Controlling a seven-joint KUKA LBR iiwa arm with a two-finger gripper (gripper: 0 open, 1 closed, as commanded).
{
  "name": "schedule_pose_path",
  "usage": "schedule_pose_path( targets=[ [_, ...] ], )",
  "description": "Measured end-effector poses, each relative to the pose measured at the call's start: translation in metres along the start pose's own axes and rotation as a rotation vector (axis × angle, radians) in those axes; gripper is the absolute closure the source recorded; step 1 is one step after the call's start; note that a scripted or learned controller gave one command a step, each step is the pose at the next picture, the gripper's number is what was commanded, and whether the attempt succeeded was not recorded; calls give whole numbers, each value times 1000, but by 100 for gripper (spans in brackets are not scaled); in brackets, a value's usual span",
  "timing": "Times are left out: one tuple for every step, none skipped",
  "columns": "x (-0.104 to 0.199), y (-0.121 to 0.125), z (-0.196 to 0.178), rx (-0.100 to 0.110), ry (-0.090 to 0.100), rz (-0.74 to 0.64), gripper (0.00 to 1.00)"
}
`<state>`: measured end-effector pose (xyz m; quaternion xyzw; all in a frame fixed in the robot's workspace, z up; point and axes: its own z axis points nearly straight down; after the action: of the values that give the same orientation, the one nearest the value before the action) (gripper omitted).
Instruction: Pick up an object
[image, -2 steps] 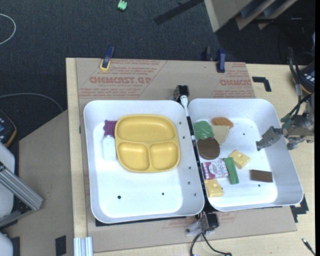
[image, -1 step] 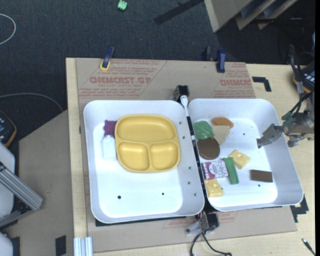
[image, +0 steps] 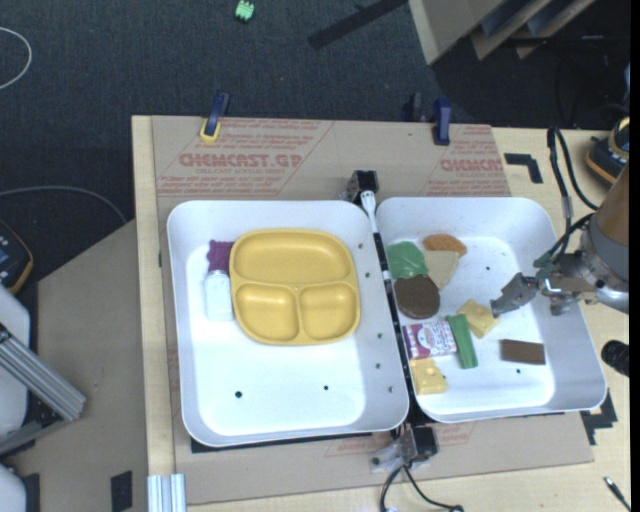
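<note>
My gripper (image: 533, 298) hangs over the right part of the right bin (image: 520, 215), open, and nothing sits between its fingers. Its left finger (image: 508, 296) ends just right of a small yellow block (image: 479, 319). A brown rectangular piece (image: 522, 351) lies below the gripper. Further left in the same bin lie a green stick (image: 462, 340), a pink packet (image: 432, 340), a round brown disc (image: 416, 297), a green piece (image: 406, 261), a tan wedge (image: 442, 268), an orange-brown piece (image: 444, 243) and a yellow wedge (image: 428, 376).
The left bin (image: 270, 395) holds a yellow divided plate (image: 295, 285), with a purple item (image: 218, 254) and a white item (image: 217, 296) at the plate's left. Clamps (image: 212, 120) and cables sit on the bench's far edge.
</note>
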<state>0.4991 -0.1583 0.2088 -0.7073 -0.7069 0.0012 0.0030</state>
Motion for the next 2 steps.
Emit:
schedule_pose_path(
  targets=[
    [2, -1, 64, 2, 1, 0, 0],
    [2, -1, 124, -8, -2, -1, 0]
  ],
)
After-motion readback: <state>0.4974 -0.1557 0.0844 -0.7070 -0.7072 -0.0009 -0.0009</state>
